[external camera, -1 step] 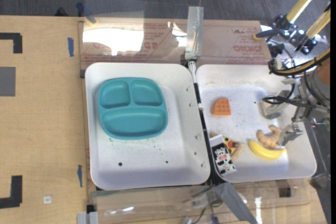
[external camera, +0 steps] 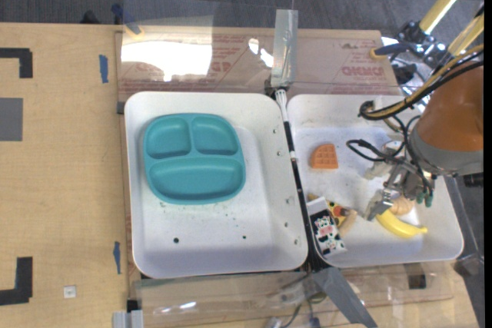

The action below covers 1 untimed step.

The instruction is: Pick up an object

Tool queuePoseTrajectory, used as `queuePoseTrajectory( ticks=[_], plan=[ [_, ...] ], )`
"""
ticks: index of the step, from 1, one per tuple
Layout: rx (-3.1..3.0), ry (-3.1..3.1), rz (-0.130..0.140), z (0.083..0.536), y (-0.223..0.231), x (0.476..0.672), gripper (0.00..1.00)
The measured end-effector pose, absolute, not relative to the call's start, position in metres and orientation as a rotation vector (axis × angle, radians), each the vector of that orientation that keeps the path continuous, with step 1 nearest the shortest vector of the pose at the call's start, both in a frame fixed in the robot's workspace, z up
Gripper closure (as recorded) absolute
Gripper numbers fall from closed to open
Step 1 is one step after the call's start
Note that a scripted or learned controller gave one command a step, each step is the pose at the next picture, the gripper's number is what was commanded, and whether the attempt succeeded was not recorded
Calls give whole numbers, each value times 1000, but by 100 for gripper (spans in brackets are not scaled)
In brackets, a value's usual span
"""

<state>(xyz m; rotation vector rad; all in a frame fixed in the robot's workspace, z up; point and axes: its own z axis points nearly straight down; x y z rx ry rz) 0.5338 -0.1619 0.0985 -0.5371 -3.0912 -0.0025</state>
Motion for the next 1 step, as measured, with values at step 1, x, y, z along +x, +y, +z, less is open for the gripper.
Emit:
queuePoseTrajectory(
  ticks=[1],
  plan=[
    [-537, -3106, 2, 114, -163, 538, 100]
  ],
)
